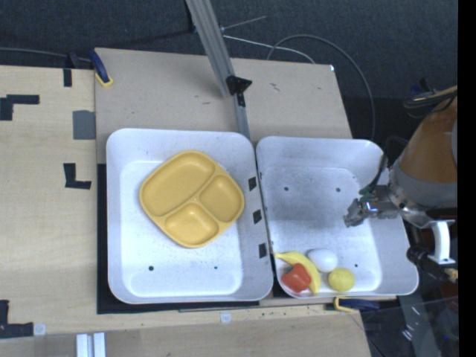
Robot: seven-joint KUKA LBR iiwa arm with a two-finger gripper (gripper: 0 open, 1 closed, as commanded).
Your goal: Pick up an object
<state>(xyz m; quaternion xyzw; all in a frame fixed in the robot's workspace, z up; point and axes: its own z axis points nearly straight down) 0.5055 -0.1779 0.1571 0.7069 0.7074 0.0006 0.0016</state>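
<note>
In the right bin (312, 162), several small objects huddle at the near edge: a yellow banana (303, 262), a red piece (297, 277), a white egg-like ball (323, 259) and a yellow ball (341, 280). My gripper (357, 213) hangs over the right side of that bin, up and to the right of the cluster and apart from it. Nothing shows between its fingers. The grey arm with its orange band (435, 155) comes in from the right.
The left bin (126, 222) holds a yellow three-compartment plate (192, 198) near its middle. A grey metal bar (212, 36) slants down from the top to the divider between the bins. Cables lie on the dark floor beyond the bench.
</note>
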